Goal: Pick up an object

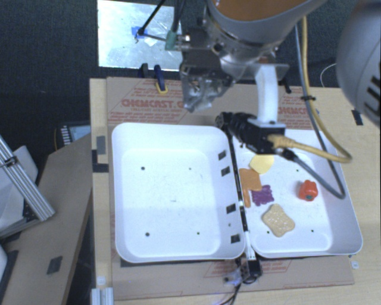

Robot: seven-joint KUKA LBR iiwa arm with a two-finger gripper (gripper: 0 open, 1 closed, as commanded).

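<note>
From the camera view, the grey arm (357,53) enters at the upper right of the frame and bends across the top edge toward the upper centre. Its orange band (256,7) sits at the very top, with the wrist pointing down and slightly left below it. The gripper (201,95) hangs at the upper centre, over the printed cardboard sheet (149,102) that lies under the bins. It is just beyond the far edge of the left bin (119,179), near that bin's upper right corner, and over neither bin's floor. The gripper is blurred, so I cannot tell whether it is open or closed, and nothing can be seen held in it.

The things to pick all lie in the right bin (333,235), in the lower right of the frame and well apart from the gripper.
- A yellow piece (262,163) lies near the bin's left wall.
- An orange piece (250,179) lies just below the yellow piece and touches or overlaps it.
- A small purple thing (262,195) lies right beside the orange piece, at its lower right.
- A tan, biscuit-like piece (278,219) lies below the purple thing, toward the near edge.
- A red-orange round thing (308,190) sits apart from the others, further right in the bin.

The two white bins stand side by side with their inner walls touching down the middle of the frame.
</note>
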